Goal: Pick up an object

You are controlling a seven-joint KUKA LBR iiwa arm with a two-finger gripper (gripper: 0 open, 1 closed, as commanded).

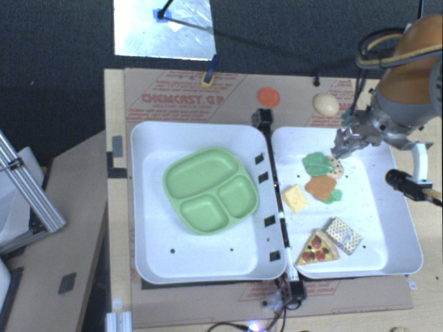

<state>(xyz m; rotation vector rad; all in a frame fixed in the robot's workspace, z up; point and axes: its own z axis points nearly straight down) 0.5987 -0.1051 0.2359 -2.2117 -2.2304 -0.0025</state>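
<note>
Cookie (337,169), pale with dark specks, lies in the right bin (398,213) near its far edge, touching a green leafy toy (317,162). The tool (342,146) hangs just above it, tips almost at the cookie; whether they are apart or together I cannot tell. Just nearer sits an orange toy piece (321,187) on a green scrap, with a yellow cheese wedge (295,199) toward the bin's left edge. A pizza slice (318,249) and a patterned packet (344,234) lie by the near edge. The left bin (149,241) holds a green divided tray (210,189). Beyond the bins, on the surface (180,95), rest an orange disc (268,97) and an egg (326,104).
</note>
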